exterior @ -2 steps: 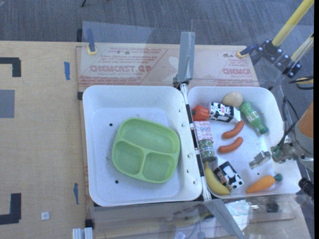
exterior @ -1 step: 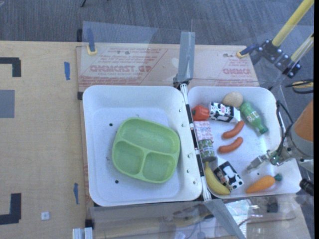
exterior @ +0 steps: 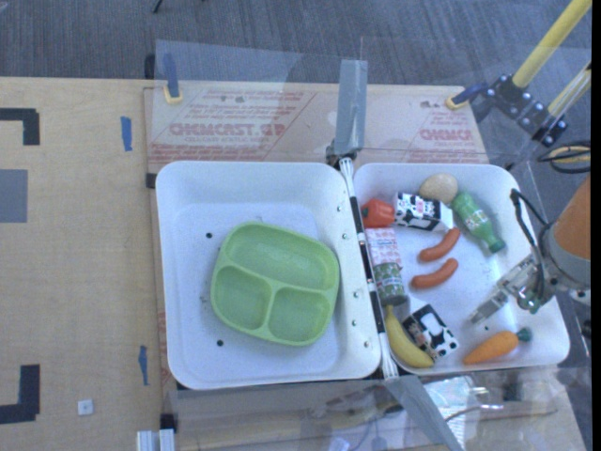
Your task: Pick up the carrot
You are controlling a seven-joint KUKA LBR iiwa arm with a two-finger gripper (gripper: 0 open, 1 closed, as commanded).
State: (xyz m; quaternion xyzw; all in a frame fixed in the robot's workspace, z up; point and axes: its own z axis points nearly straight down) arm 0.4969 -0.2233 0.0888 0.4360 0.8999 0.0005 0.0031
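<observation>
Carrot (exterior: 492,348) lies against bin wall (exterior: 562,342); gripper (exterior: 502,299) hovers nearby, finger state indiscernible; wall contact could spoil the grasp.

Orange carrot (exterior: 492,348), flat, bin's near-right corner

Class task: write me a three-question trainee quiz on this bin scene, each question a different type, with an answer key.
1. True or false: the carrot lies in the right bin.
2. Which item sits in the left bin? A) banana B) green divided plate C) green bottle
3. Fill in: the gripper is just ____ the carrot in the image.

Key: 1 true; 2 B; 3 above.
</observation>
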